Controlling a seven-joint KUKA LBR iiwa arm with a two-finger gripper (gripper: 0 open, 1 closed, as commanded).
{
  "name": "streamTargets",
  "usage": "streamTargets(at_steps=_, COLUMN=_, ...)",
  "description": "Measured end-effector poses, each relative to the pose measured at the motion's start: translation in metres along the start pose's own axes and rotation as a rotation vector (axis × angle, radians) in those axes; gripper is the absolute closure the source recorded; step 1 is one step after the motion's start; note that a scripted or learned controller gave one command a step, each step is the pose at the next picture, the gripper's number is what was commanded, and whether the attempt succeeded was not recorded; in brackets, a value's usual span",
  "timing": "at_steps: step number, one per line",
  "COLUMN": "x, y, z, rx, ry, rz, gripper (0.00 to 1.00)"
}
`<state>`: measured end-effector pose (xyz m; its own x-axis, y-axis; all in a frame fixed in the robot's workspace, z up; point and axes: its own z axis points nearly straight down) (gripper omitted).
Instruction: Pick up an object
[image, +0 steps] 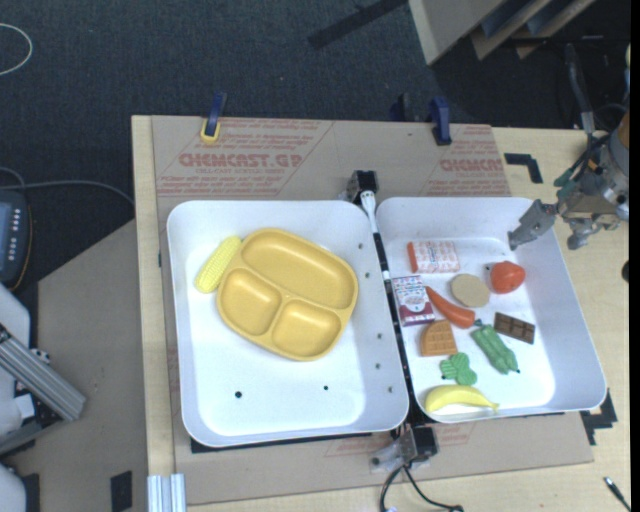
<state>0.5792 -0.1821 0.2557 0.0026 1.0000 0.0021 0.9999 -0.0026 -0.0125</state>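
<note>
Toy food fills the right bin (575, 300): a tomato (508, 276) beside a round tan biscuit (470, 291), a carrot (450, 308), a chocolate bar (514, 327), a green pea pod (495, 349), broccoli (459, 368), a banana (459, 400) at the near edge, a waffle piece (437, 338), a red-and-white packet (433, 256) and a small red carton (409, 297). The gripper (556, 224) hovers above the bin's far right corner, its two fingers spread apart with nothing between them, well apart from the tomato. The left bin (190, 330) holds a yellow divided tray (288, 293), and a corn cob (217, 263) rests against the tray's left rim.
</note>
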Motion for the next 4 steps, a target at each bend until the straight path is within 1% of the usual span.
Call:
streamTargets(at_steps=1, x=0.000, y=0.002, z=-0.008, rx=-0.014, ry=-0.003, rz=-0.003, gripper=0.00)
streamTargets(at_steps=2, x=0.011, y=0.000, z=0.046, rx=-0.007, ry=0.000, rz=-0.002, gripper=0.00)
streamTargets(at_steps=3, x=0.020, y=-0.004, z=0.103, rx=-0.006, ry=0.001, rz=-0.002, gripper=0.00)
streamTargets(at_steps=4, x=0.018, y=-0.007, z=0.166, rx=-0.005, ry=0.000, rz=-0.002, gripper=0.00)
